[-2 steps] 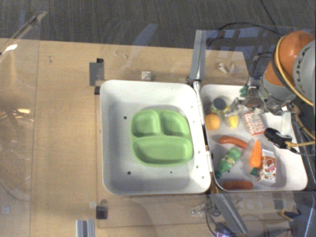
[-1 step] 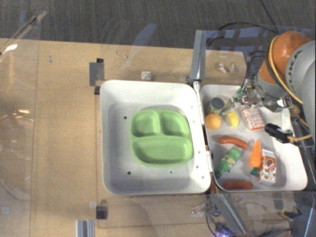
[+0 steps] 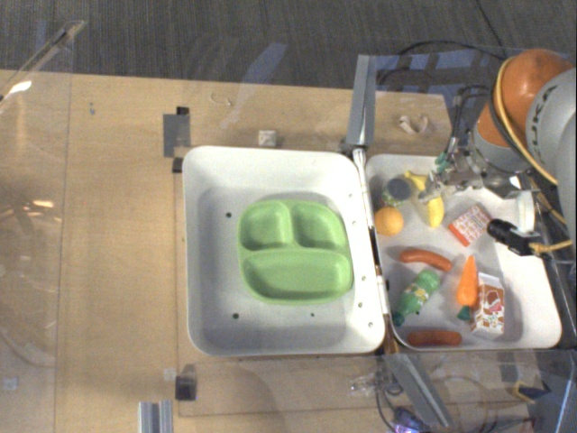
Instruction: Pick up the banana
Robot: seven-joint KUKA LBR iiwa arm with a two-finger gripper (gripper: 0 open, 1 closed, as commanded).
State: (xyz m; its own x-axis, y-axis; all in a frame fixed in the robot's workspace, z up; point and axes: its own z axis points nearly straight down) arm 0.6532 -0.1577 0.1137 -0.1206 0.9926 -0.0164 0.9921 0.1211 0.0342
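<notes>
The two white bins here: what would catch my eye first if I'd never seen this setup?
Probably the bright green divided tray, alone in the middle of the left bin. Next, the jumble of toy food in the right bin: a yellow banana near the top, an orange, a carrot and sausages. The grey-and-orange arm's gripper hangs just above the banana.

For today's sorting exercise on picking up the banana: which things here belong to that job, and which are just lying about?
Belongs to the job:
yellow curved banana, far end of the right white bin
two-finger gripper, poised just above it

Just lying about:
round orange fruit
two red sausages
orange carrot
green bottle
green sectioned plate, in the left bin
</notes>
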